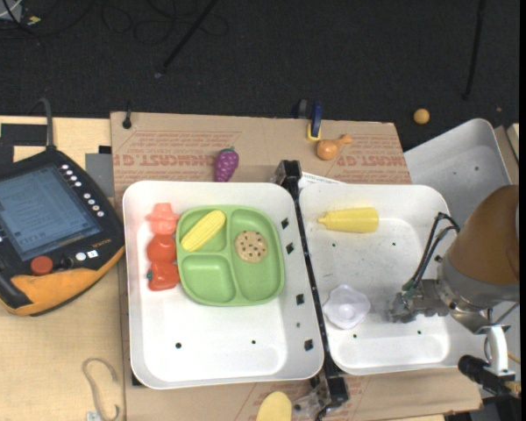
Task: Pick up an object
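Two white bins sit side by side, and the green divided plate in the left bin is the landmark here. The plate holds a yellow corn cob in its upper-left compartment and a chocolate-chip cookie in its right compartment; the lower-left compartment has nothing visible in it. Just left of the plate, touching its edge, lies a red-orange toy figure, also in the left bin. Right of the plate, across the black divider, is the right bin. It holds a yellow mustard-type bottle lying on its side, level with the plate's top edge, and a small clear plastic cup to the lower right of the plate, near the divider. The gripper is low in the right bin, farther right of the plate than the cup, with the grey arm and orange band behind it on the far right. The cup sits just left of the gripper tip, near but apart. Nothing is seen between the fingers; cannot tell if they are apart or together, too dark and small. Outside the bins, above the plate on the cardboard, lies a purple grape bunch.
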Robot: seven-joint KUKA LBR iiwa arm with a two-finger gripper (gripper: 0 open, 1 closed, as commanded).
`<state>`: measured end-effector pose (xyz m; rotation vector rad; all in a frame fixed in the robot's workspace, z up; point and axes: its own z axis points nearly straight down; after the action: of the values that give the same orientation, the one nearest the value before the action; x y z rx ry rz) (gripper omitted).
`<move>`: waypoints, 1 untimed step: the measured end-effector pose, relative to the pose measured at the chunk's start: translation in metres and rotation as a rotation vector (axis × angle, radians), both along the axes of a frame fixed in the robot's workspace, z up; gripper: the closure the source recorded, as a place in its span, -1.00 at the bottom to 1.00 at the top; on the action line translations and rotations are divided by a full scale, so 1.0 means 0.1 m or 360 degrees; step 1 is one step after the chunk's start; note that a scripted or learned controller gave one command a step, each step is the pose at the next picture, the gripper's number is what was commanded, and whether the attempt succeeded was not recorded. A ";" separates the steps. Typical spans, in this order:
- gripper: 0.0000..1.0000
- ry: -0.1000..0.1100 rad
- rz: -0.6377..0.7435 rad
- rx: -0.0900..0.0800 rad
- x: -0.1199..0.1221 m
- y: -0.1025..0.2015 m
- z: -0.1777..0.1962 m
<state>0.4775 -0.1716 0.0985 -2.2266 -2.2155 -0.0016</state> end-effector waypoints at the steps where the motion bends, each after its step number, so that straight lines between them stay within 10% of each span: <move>1: 1.00 -0.0005 0.0007 -0.0003 0.10 -0.01 0.57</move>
<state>0.4879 -0.1727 0.1553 -2.2241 -2.2229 -0.0030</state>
